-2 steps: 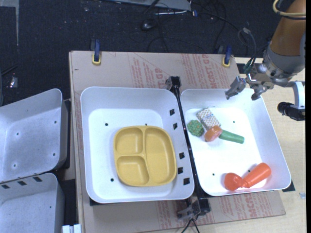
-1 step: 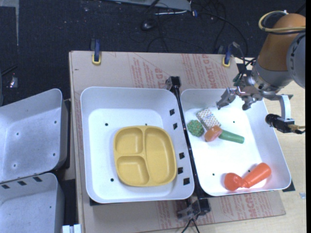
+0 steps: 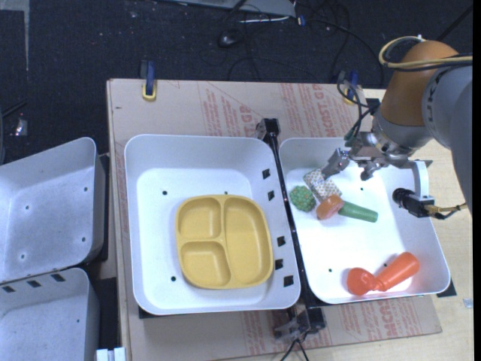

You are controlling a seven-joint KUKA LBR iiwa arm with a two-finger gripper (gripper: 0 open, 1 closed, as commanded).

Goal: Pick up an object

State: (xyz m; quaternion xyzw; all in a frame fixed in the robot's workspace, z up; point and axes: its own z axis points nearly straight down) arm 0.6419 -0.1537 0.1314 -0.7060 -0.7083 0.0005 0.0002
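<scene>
Nearest the camera, the front edge of the bench (image 3: pixel 225 329) shows as bare brown board below the two white bins. In the right bin (image 3: pixel 421 224), close to its near wall, lies an orange bottle-shaped toy (image 3: pixel 382 274), its wider mouth pointing left and its body slanting up to the right.

In the left bin (image 3: pixel 146 201) sits a yellow divided plate (image 3: pixel 224 241) with three compartments, taking up the middle and near part of that bin's floor.

Farther back in the right bin, near its left wall, a small cluster of things lies close together: a green knobbly ball (image 3: pixel 302 197) at the left, a checkered block (image 3: pixel 316 180) just beyond it to the right, an orange and tan piece (image 3: pixel 329 206) touching or nearly touching the block on its near side, and a green stick (image 3: pixel 358 213) reaching rightward from that piece.

Above the far part of the right bin hangs the gripper (image 3: pixel 353 165), carried by the grey arm with its orange band (image 3: pixel 412 89) coming in from the right. Its jaws stand spread, one finger tip just beside the checkered block on the block's right, the other well to the right over bare bin floor. Nothing is between them.

Beyond the bins, a blue clamp (image 3: pixel 149 81) grips the far left edge of the bench.
</scene>
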